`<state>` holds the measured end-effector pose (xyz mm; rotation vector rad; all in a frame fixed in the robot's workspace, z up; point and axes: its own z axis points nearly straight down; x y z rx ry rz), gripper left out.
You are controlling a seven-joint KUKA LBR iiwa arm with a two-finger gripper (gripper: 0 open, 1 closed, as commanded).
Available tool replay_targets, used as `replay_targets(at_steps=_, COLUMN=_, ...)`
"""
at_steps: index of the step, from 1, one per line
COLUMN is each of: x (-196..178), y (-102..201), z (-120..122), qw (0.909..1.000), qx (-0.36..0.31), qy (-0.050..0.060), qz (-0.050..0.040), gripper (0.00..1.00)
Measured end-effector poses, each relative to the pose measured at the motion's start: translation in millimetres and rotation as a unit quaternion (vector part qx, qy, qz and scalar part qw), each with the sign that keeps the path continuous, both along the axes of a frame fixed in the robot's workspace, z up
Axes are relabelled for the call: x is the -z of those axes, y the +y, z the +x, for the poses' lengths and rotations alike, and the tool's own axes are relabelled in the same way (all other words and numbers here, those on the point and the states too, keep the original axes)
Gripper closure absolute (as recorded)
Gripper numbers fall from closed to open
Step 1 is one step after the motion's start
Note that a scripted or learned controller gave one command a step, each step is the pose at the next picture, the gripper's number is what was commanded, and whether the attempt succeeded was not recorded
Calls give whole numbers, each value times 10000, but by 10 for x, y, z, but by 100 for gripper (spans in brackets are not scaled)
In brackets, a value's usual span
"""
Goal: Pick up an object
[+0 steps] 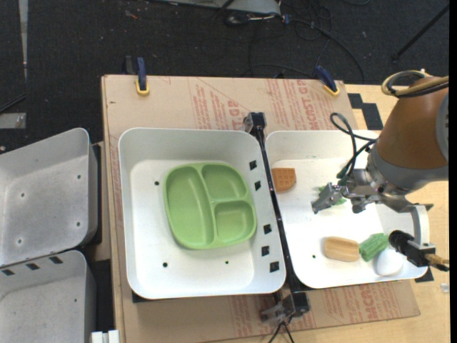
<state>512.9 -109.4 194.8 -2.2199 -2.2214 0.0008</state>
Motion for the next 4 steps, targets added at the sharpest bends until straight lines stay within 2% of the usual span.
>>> replay_targets(at_steps=1, x=626, y=35, z=38, qw=10000, qx=9, qy=20, qz=4, gripper=0)
replay_targets(at_steps=2, x=1052, y=41, z=28, qw=10000, qx=10, qy=19, qz=5, gripper=0)
replay_targets(at_steps=3, x=929, y=39, z=37, qw=10000, qx=19, qy=0, qz=1, gripper=100)
replay_targets(at_steps=4, x=509, y=42, z=41, qw=10000, qx=-6, qy=-24, qz=-6, gripper=100)
